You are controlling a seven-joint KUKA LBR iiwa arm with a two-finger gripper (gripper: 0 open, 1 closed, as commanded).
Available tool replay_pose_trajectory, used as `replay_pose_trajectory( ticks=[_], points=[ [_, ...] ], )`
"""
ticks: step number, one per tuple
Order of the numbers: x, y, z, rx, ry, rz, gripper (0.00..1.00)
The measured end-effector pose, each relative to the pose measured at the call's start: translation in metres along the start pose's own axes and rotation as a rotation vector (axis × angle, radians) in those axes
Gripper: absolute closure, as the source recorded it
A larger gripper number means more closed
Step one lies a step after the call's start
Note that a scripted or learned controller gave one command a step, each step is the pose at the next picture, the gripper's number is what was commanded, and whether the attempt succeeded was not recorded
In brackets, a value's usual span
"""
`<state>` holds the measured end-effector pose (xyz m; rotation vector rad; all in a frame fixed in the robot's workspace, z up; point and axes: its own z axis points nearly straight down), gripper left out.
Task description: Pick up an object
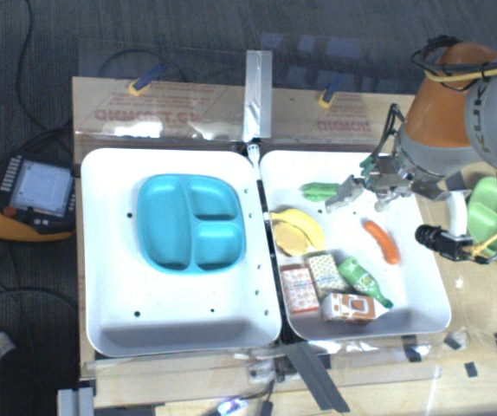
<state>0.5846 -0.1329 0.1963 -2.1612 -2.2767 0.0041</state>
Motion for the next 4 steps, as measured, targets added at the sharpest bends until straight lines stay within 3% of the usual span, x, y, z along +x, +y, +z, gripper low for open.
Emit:
replay_pose_trajectory(
  ticks=[1, 2, 3, 4],
  points=[
    [-0.089, -0.015, 0.032, -0.001, -0.001, -0.19, 0.0],
    [-0.082, -0.029, 0.1, -0.008, 0.006, -0.21, 0.0],
    [-0.082, -0.029, 0.092, -0.006, 0.008, -0.209, 1.0],
    [-0.039, -0.031, -0.055, -0.001, -0.001, -0.065, 1.0]
  ],
)
